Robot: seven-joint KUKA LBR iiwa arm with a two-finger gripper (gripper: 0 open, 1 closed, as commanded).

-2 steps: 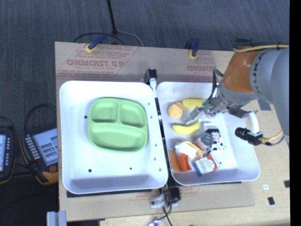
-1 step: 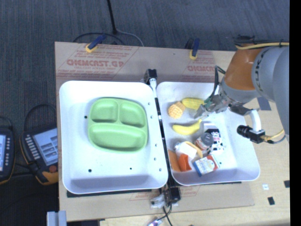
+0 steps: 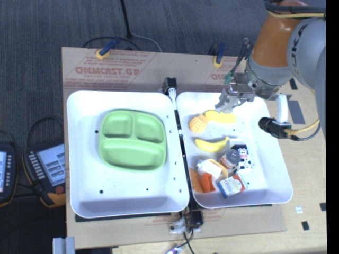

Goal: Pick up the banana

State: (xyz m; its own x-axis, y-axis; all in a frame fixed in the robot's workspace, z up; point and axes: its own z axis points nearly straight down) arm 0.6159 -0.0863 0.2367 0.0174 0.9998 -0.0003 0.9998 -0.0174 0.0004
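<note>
Banana [image 3: 212,144] lies on its side in the middle of the right bin [image 3: 275,157], curved with its ends turned up toward the far side. It sits loose on the bin floor, touching nothing I can be sure of, so its upper side looks open to a grasp from above.

Other items share that bin. Just beyond the banana are a waffle-patterned orange piece [image 3: 197,123] and a pale yellow piece [image 3: 222,117] lying side by side. On the near side is a crowded cluster: a small bottle with a dark cap [image 3: 231,156], a black-and-white spotted toy [image 3: 242,157], a white and orange item [image 3: 211,168], and a small carton [image 3: 231,186] against the near wall.

In the left bin [image 3: 79,142] rests a green divided plate [image 3: 133,140] in the middle.

From the right, the gripper [image 3: 229,103] hangs over the far part of the right bin, above the pale yellow piece rather than the banana. Whether its jaws are apart or together I cannot tell. Judging from this, the banana is not yet picked up.
</note>
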